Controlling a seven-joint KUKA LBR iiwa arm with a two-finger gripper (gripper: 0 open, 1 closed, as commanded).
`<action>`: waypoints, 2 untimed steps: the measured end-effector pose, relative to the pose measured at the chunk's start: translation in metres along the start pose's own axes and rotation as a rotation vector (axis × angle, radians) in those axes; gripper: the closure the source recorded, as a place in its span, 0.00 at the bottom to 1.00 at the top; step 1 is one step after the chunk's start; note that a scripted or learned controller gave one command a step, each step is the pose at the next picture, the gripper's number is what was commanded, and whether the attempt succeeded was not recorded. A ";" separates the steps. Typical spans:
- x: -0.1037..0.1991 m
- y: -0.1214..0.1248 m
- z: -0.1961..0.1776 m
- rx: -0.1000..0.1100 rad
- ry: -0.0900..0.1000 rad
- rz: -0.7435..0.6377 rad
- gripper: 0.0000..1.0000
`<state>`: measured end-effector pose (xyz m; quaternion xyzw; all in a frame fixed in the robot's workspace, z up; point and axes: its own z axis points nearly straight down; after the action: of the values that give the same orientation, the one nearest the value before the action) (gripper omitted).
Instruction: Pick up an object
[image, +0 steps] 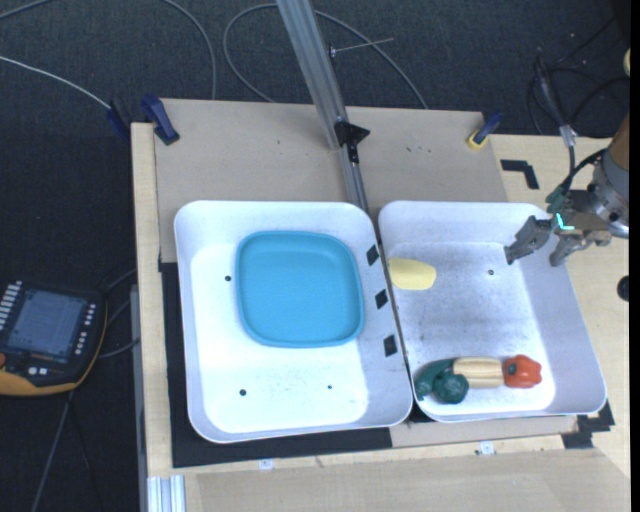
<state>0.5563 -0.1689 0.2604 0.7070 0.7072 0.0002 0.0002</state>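
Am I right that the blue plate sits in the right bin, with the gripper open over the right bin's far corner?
Not quite: the camera view shows the blue plate in the left bin. The gripper is open over the right bin, as you said.

You have two bins side by side on the bench (250, 150). The left bin (205, 400) holds a square plate (300, 288), set toward its far half. In the right bin (575, 330), a lemon-like piece (411, 274) lies against the left wall, and three toy foods sit in a row along the near wall: a leafy vegetable (442, 384), a bread roll (478, 372), then a tomato (521, 371). The gripper (541, 245) hovers over that bin's far right corner.
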 end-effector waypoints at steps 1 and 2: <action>0.000 0.000 0.000 0.000 0.000 0.000 0.00; -0.003 0.003 0.061 0.005 0.001 0.000 0.00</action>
<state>0.5591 -0.1715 0.1990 0.7071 0.7071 -0.0013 -0.0019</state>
